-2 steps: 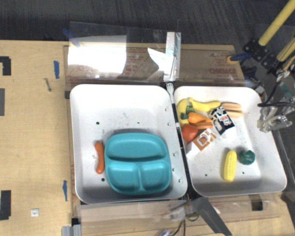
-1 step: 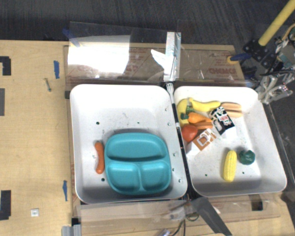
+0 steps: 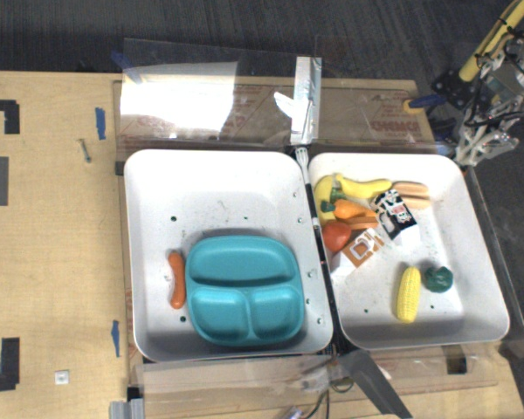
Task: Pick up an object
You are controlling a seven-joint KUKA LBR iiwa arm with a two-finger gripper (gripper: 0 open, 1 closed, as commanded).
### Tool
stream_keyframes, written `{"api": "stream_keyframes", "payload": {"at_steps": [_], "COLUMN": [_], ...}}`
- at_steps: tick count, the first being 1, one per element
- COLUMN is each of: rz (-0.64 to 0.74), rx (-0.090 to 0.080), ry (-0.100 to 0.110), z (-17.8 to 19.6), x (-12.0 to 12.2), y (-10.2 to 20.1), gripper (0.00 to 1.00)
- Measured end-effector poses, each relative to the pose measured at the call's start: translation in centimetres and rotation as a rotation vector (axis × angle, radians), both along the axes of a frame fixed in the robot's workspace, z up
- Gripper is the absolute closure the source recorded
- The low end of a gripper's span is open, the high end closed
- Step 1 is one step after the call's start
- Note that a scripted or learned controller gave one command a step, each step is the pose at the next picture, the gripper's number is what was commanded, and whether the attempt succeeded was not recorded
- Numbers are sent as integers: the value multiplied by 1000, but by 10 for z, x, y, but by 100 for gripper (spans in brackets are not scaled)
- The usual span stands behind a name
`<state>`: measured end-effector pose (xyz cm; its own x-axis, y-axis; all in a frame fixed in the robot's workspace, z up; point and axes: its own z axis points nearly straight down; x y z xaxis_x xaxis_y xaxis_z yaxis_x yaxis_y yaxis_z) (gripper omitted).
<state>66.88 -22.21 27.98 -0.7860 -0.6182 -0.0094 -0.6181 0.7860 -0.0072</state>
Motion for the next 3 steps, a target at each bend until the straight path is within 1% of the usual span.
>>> {"api": "stream_keyframes", "payload": {"at_steps": [1,2,3], "rz": [124,122,357], "rx": [-2,-3,-4], "ry": [-2,-16,-2], "z": [20,33,37], "x": [0,2,0], "y": [0,1,0], "gripper": [100,100,100]}}
